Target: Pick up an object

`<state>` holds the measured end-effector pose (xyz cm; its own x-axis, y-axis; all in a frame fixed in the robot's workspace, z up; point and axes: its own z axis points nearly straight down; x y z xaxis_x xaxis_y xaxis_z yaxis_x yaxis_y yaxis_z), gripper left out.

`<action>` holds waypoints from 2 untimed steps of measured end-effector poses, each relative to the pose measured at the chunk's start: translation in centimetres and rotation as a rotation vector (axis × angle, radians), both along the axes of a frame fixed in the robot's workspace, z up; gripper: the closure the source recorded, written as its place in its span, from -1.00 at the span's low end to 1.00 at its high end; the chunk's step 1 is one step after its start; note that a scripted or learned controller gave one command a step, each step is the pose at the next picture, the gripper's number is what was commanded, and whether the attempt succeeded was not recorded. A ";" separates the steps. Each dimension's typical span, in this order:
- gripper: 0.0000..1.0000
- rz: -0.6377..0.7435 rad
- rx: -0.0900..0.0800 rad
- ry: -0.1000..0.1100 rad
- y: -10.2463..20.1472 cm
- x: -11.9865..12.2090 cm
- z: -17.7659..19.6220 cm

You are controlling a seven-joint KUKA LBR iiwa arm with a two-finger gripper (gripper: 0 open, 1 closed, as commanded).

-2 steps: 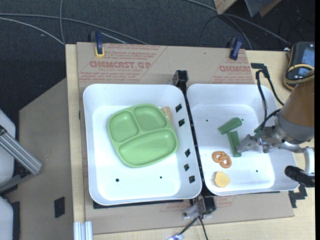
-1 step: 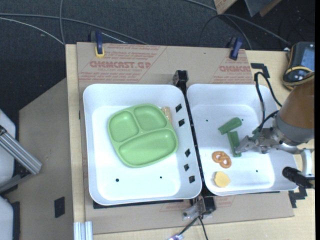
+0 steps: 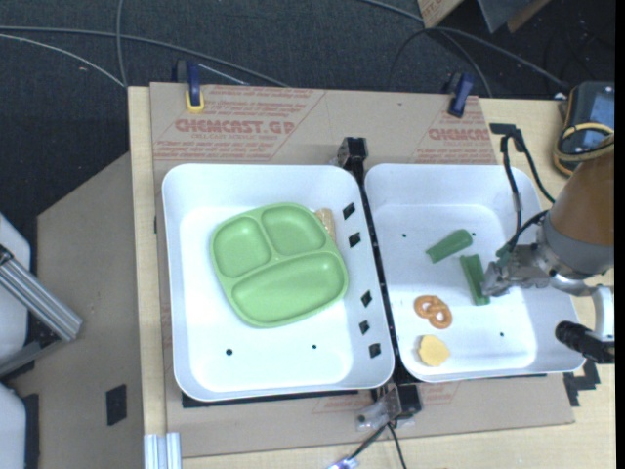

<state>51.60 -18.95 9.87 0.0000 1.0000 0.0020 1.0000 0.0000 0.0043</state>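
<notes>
In the camera view the pincer (image 3: 496, 279) hangs low at right of centre in the right bin (image 3: 459, 186), touching a green bar (image 3: 475, 278), its grip too blurred to tell, with a green block (image 3: 449, 245) upper left, a pretzel (image 3: 433, 311) and yellow disc (image 3: 434, 351) lower left, and a green plate (image 3: 278, 265) in the left bin (image 3: 195, 262).

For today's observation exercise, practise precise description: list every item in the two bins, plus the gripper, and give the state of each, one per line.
Green divided plate: lying flat, right way up, in the left bin.
Green block: lying flat in the right bin, apart from the gripper.
Green stick: lying flat, beside the gripper.
Pretzel: lying flat, untouched.
Yellow piece: resting near the front wall.
Gripper: low in the right bin; grasp unclear.
</notes>
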 end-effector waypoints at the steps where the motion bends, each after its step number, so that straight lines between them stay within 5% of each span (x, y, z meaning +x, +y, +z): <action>1: 1.00 0.000 -0.005 -0.003 -0.9 0.6 5.7; 2: 1.00 0.002 -0.004 -0.002 -0.3 0.1 10.7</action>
